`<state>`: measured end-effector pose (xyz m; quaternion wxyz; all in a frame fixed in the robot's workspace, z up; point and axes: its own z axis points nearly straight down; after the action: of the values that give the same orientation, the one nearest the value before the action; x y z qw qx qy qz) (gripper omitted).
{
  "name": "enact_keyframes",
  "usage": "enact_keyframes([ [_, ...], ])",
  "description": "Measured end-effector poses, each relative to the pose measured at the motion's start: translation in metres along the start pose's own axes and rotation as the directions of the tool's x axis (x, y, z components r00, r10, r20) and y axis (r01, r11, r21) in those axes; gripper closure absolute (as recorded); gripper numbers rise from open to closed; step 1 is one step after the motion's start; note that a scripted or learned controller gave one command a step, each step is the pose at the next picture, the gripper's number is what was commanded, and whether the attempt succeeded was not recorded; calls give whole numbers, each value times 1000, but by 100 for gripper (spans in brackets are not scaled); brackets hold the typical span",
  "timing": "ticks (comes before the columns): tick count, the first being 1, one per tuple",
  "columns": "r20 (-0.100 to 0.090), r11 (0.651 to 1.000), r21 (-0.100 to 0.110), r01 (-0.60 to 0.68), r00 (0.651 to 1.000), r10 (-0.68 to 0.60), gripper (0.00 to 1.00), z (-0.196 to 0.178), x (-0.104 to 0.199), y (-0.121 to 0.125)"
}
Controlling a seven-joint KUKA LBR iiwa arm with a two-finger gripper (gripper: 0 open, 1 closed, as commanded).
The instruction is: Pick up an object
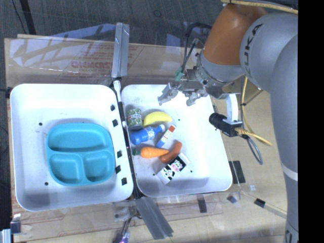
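gripper (179,96) is hanging over the right bin (212,161) upper middle of frame, jaws looking spread i think, pinching nothing, banana (157,118) sitting just below.

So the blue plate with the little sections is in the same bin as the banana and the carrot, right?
Not quite. The camera view shows the blue plate alone in the left bin. The banana and carrot lie in the right bin, below the gripper.
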<state>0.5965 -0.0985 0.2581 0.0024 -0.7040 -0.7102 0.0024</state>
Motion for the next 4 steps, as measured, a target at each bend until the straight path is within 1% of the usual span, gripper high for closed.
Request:
enact_keyframes([
  [1,0,1000,0,-9,1000,9,0,96,-24,-8],
  [2,0,1000,-3,23,1000,-23,0,167,-29,34],
  [3,-1,965,-2,262,965,-262,0,167,-57,-11],
  [4,-1,980,-3,199,980,-199,0,168,-56,-77],
])
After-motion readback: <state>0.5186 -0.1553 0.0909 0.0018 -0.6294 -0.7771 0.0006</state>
